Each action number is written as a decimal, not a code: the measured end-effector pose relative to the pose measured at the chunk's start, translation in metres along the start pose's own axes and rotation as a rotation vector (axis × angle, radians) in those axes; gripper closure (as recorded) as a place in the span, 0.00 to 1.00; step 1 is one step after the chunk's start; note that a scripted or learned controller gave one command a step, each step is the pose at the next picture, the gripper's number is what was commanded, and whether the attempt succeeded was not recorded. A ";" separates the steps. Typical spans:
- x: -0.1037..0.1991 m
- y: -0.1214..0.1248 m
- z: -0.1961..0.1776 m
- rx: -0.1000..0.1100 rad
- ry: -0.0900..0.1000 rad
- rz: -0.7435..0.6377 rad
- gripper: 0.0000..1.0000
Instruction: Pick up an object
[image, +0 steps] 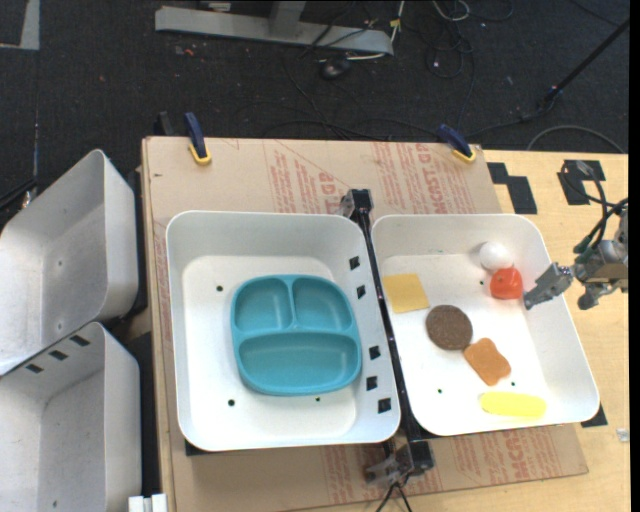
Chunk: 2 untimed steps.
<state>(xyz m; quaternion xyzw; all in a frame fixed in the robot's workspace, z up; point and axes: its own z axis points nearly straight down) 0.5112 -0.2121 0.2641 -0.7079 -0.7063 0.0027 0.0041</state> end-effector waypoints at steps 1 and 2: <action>0.001 0.002 -0.005 -0.009 -0.002 -0.003 0.00; -0.001 -0.001 0.039 -0.006 -0.001 0.000 0.00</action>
